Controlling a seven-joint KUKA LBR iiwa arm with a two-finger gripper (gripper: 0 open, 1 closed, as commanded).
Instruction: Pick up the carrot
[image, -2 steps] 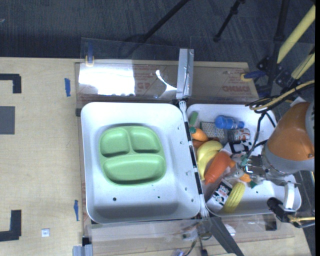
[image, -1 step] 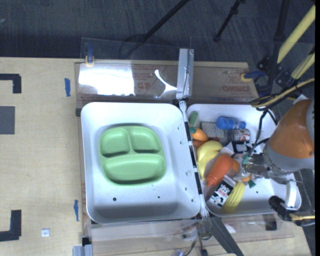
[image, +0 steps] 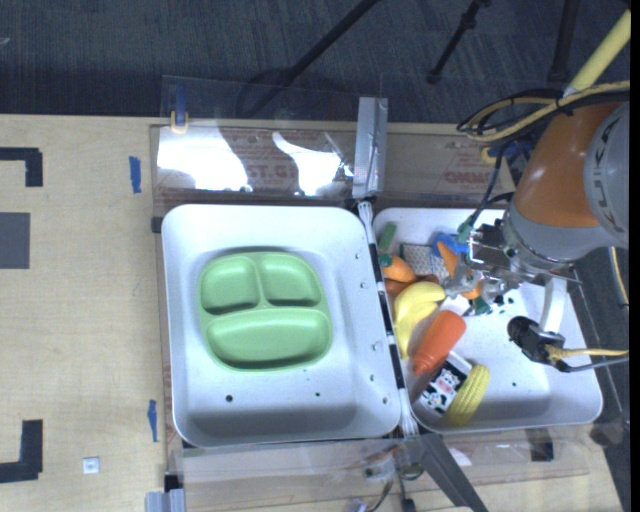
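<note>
The carrot lies in the right bin, near its left wall, just beside a yellow banana-like fruit above it and a small black-and-white box below. Its long axis runs on a slant, thick end up and right, tip down and left. The gripper hangs just up and right of the thick end, low over the clutter. Whether the fingers are spread or pressed together cannot be told; wrist hardware and small toys blur them. The left bin carries a green tray.
</note>
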